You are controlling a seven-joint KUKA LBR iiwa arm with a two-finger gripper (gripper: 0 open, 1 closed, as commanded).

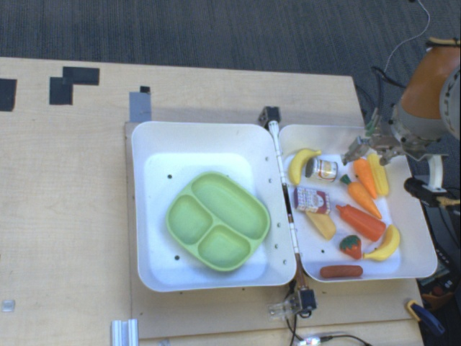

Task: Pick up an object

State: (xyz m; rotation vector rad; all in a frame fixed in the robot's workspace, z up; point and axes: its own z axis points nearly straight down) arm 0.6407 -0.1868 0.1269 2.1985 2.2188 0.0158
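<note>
Carrot (364,179) lies just under my tool (373,148) near the right bin's (426,259) far right corner, long axis running toward the near edge; how far the tool is open I cannot tell.

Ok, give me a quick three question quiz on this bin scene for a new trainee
1. True or false: the green plate lies in the left bin.
2. How many bananas are in the right bin? A) one B) two C) three
3. Fill in: the sausage lies along the right bin's ____ edge.

Key: 1 true. 2 B: one banana at the far left, another banana at the near right. 3 near.
</note>
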